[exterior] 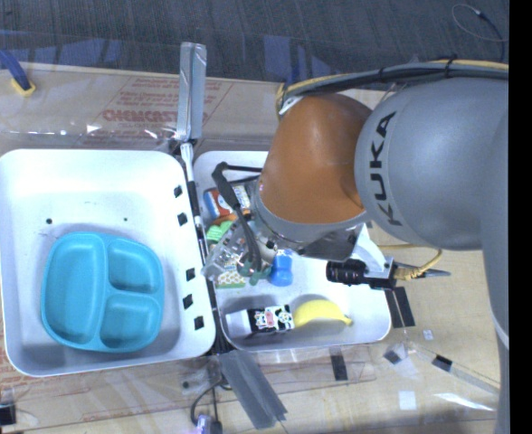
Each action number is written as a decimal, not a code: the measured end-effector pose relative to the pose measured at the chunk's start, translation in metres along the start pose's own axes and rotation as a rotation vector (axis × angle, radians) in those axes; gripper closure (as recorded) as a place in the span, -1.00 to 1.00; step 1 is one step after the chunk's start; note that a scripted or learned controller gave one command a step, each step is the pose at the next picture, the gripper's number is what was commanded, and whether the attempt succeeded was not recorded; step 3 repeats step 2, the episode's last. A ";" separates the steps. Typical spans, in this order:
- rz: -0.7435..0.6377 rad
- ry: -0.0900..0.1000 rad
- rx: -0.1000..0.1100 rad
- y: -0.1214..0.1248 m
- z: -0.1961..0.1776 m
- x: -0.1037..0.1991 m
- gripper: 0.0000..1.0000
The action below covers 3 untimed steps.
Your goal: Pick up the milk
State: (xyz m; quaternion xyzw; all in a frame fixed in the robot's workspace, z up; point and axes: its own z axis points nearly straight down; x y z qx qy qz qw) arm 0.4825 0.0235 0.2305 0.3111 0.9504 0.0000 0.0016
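Note:
The milk (270, 319) is a small carton with a black-and-white cow print. It lies on its side near the front edge of the right bin (375, 333), just left of a yellow banana (321, 313). My gripper (237, 253) hangs below the orange wrist band over the left-middle of the right bin, above a pile of small items. It sits behind and slightly left of the milk, apart from it. The arm's bulk hides much of the bin's back and right parts.
A blue-capped item (281, 269), a green item (218, 233) and an orange-blue pack (213, 204) crowd the area under the gripper. The left bin (31, 179) holds a blue divided plate (103, 289). A divider wall (192, 233) separates the bins.

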 end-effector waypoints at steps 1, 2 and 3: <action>0.110 0.003 0.002 0.059 -0.006 0.052 1.00; 0.103 0.003 0.002 0.061 -0.015 0.052 1.00; 0.103 0.003 0.002 0.061 -0.015 0.052 1.00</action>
